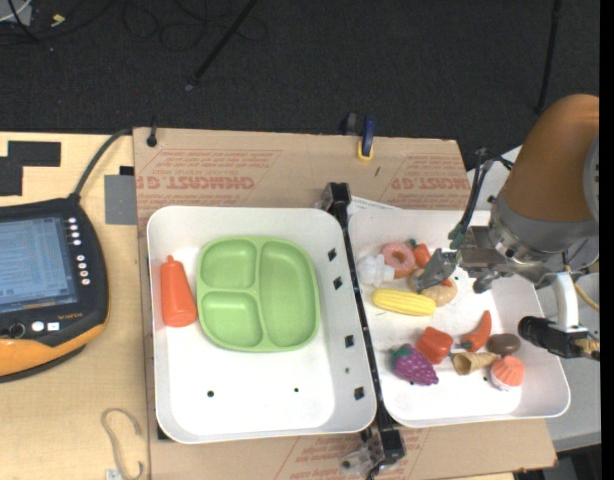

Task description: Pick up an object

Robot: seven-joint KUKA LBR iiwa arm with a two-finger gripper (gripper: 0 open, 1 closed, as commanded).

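Observation:
My gripper (457,278) hangs over the right bin (547,403), in its upper middle, open with nothing between its fingers. One grey finger (432,271) points at the yellow corn cob (404,302). A small beige piece (445,293) lies just below the gripper. Around it lie a pink donut (396,257), a small orange-red piece (421,254), a red pepper (435,344), purple grapes (415,366), a red chili (481,328), a brown piece (504,345), a cone-shaped piece (463,362) and a pink-orange fruit (506,373).
The left bin (247,408) holds a green divided plate (259,294) and an orange bottle-shaped toy (176,291) at its left wall. A black divider (354,308) runs between the bins. A tablet controller (37,278) lies left of the bench.

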